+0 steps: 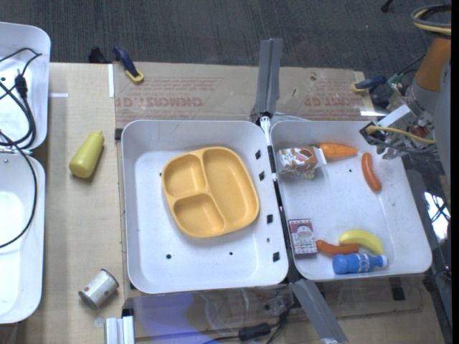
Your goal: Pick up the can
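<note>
So the can (97, 287) is lying tipped on its side on the bench, outside both bins, just off the lower-left corner of the left bin (140, 264), which probably means it rolled or got dropped there. The gripper (384, 145) is way over at the right bin's (416, 213) upper right edge near the sausage (371, 172), and I honestly can't tell what it's doing, too cluttered with cables
</note>
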You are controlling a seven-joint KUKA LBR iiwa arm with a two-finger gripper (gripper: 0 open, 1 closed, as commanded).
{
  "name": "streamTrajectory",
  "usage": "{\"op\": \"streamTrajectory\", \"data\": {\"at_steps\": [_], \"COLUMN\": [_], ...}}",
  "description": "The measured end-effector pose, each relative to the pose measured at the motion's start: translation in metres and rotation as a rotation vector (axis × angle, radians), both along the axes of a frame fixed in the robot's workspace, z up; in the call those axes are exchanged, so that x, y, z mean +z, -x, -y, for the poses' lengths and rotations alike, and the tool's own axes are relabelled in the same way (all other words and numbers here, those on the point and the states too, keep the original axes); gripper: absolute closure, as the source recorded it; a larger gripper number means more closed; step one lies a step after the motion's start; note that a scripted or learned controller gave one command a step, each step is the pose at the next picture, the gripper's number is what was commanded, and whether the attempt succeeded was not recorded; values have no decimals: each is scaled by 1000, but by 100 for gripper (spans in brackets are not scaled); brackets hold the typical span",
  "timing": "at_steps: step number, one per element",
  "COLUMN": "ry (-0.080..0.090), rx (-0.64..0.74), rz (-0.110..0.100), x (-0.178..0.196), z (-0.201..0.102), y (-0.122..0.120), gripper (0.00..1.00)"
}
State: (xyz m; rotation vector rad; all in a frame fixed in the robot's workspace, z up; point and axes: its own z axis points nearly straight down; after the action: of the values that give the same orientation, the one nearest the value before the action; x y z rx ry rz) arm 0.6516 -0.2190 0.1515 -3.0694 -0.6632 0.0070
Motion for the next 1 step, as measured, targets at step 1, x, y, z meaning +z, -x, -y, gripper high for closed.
{"op": "streamTrajectory", "data": {"at_steps": [1], "ry": [0], "rx": [5], "rz": [-6], "x": [6], "z": [-1], "y": [0], "gripper": [100]}}
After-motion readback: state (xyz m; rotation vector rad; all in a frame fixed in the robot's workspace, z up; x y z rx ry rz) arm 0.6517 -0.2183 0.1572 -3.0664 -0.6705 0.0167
